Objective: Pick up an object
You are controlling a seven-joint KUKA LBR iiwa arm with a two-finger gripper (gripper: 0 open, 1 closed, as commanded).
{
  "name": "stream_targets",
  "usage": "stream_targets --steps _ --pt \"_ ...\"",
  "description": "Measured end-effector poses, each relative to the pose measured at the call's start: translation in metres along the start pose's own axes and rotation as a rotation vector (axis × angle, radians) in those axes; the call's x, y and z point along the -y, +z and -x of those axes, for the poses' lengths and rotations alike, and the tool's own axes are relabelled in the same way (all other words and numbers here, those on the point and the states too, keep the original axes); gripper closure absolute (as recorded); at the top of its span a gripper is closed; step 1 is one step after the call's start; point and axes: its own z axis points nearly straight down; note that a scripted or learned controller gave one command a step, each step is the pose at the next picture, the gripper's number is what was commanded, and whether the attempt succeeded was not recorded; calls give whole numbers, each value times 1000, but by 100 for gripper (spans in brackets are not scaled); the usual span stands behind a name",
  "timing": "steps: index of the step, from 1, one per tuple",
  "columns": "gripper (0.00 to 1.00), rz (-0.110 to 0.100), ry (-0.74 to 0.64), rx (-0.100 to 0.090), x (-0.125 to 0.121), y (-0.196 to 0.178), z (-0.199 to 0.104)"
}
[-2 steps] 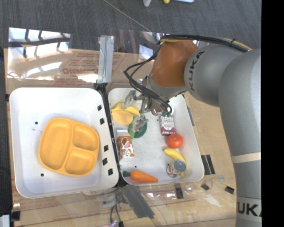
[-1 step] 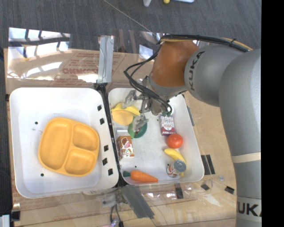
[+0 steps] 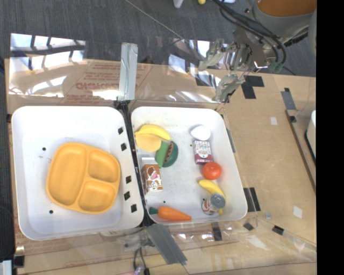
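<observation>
Nearby, carrot (image 3: 173,214) beside carton (image 3: 152,179).

You look down from one fixed camera above the bench, tilted at a slant and set far enough back to take in both white bins (image 3: 21,161) side by side, with the arm (image 3: 279,11) entering at your upper right.

I log: yellow sectioned plastic tray (image 3: 83,177) in left shallow white bin (image 3: 27,129); orange plastic carrot (image 3: 171,214), red tomato (image 3: 212,171), yellow banana (image 3: 153,130) in right shallow white bin (image 3: 177,115); end effector (image 3: 228,80) above its far rim.
</observation>
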Motion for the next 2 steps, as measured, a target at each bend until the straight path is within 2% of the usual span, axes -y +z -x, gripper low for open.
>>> stream_targets --steps 1,2 --pt "0 11 -176 -19 33 142 -76" --pt "0 14 -220 -20 64 237 -95"
